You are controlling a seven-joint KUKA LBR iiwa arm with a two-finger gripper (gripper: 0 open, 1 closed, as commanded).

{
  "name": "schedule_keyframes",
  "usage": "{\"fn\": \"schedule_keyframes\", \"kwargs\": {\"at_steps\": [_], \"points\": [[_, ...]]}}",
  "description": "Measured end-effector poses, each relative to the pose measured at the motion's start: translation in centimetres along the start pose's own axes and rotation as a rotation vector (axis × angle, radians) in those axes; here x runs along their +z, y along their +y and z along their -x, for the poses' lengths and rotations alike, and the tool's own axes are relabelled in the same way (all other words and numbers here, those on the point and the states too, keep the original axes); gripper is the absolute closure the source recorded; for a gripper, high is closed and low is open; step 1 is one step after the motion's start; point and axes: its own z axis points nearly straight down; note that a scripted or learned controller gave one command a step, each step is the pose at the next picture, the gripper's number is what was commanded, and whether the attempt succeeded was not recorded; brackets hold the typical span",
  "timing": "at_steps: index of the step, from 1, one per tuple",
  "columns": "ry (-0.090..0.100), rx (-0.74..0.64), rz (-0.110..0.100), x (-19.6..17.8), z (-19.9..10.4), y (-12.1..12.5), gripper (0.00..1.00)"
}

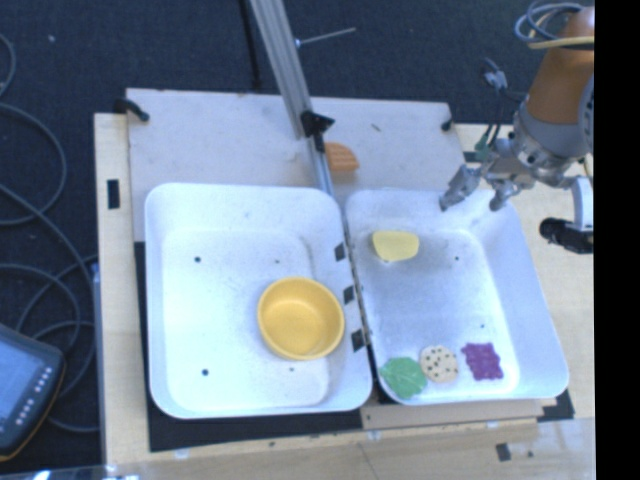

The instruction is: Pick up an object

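Note:
My gripper [474, 197] hangs over the far right corner of the right bin [520, 298], its two fingers spread open with nothing between them. A pale yellow flat piece [395, 245] lies in that bin's far left part, to the left of the gripper and apart from it. Along the bin's near edge sit a green piece [403, 376], a tan spotted cookie [438, 364] and a purple piece [483, 361]. A yellow bowl [300, 317] stands upright in the left bin [190, 268].
An aluminium post [288, 68] slants up from between the two bins at the back. An orange object [341, 158] lies on the bench behind the bins. Cables and a tablet [22, 388] lie on the floor at left.

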Motion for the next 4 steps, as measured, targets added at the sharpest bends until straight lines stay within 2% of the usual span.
{"fn": "schedule_keyframes", "kwargs": {"at_steps": [2, 3, 4], "points": [[-0.001, -0.002, 0.003, 11.4, -0.1, 0.2, 0.00], [-0.005, -0.004, 0.011, 9.9, 0.1, 0.4, 1.00], [0.001, -0.003, 0.012, 5.2, 0.5, 1.0, 1.00]]}}
